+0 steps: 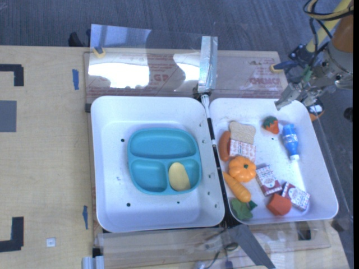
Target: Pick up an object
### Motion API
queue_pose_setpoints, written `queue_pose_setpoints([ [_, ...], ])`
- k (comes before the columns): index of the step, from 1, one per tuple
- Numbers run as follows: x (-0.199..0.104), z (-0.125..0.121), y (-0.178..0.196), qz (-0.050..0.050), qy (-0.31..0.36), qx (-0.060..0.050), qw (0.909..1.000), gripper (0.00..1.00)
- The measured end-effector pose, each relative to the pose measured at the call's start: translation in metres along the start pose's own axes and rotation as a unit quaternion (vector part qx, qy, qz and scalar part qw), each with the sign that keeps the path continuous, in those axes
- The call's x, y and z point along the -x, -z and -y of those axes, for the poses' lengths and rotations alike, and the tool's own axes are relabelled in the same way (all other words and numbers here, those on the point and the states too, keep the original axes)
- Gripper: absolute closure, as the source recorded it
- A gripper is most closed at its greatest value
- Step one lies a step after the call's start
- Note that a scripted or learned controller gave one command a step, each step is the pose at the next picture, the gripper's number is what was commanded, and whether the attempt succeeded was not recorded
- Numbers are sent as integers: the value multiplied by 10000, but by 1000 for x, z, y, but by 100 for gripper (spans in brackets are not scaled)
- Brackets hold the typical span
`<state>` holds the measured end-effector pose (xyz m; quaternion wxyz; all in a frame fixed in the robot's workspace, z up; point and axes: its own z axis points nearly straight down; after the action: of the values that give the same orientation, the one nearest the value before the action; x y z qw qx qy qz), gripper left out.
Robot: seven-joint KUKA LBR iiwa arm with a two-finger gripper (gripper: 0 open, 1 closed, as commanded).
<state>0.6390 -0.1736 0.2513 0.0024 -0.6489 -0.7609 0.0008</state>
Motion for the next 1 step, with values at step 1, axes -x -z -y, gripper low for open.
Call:
queue_pose_setpoints([
  [1,37,16,-131,-4,428,-17,9991,0],
])
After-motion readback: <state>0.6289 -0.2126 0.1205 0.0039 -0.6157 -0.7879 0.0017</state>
